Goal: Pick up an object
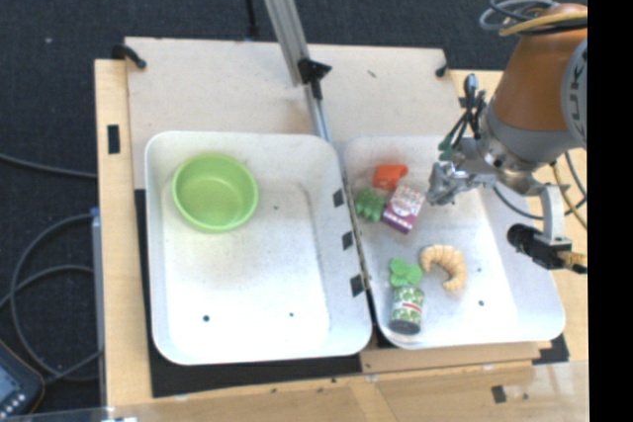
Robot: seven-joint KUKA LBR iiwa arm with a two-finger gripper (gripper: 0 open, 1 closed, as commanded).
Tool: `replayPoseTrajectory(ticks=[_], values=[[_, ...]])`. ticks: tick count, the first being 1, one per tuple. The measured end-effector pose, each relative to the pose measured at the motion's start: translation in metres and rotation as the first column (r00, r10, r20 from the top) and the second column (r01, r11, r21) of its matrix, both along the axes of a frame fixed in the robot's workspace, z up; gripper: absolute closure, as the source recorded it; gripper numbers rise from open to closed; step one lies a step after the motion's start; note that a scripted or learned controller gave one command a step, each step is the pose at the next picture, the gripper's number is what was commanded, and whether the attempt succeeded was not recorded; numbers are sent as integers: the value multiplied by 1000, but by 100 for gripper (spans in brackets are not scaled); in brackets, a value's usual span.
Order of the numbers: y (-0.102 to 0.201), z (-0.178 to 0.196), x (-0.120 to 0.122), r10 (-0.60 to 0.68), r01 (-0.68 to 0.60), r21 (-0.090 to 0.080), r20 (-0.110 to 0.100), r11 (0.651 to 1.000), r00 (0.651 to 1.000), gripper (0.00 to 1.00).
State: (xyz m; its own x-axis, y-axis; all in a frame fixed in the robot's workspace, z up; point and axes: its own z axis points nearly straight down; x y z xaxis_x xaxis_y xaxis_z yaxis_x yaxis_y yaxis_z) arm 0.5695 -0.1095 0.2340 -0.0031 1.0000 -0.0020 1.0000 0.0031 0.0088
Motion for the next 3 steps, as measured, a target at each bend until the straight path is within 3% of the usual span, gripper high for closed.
replayPoseTrajectory(ticks=[1, 3], values=[[-1, 41, 2, 1, -1, 1, -3, 1000, 1000, 100], [92, 14, -5, 2, -2, 2, -8, 1000, 1000, 100]])
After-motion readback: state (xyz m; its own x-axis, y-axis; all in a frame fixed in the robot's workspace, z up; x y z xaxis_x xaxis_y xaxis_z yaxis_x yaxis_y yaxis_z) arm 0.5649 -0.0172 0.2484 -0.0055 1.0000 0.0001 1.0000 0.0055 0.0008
